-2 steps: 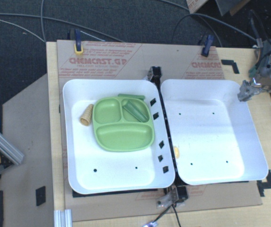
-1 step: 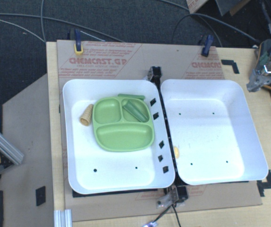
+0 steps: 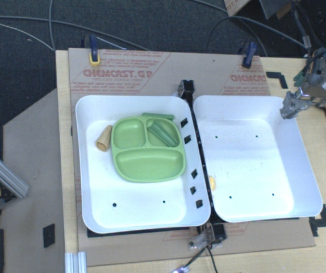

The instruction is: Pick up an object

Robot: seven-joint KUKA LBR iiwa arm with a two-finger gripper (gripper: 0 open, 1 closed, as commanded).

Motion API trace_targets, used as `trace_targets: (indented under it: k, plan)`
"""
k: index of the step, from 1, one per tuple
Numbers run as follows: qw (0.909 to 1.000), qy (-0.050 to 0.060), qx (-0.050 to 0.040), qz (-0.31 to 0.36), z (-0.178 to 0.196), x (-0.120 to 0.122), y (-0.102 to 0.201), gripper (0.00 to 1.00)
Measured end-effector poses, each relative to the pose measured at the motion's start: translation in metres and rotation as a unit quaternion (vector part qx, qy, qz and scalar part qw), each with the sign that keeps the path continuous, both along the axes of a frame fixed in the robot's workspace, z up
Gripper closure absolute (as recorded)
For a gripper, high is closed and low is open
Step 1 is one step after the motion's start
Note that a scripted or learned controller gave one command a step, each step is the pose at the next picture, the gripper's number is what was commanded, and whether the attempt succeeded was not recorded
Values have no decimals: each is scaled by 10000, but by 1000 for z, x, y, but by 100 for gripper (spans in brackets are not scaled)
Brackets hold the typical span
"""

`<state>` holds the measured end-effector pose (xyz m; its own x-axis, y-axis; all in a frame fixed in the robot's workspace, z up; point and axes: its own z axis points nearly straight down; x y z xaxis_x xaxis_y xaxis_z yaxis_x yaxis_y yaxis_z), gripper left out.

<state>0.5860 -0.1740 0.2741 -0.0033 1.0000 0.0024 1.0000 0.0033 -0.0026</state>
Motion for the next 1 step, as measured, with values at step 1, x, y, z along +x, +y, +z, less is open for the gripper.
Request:
trace_targets:
  k: [1]
  plan:
    - [10000, -1, 2, 8, -7, -2, 43, 100]
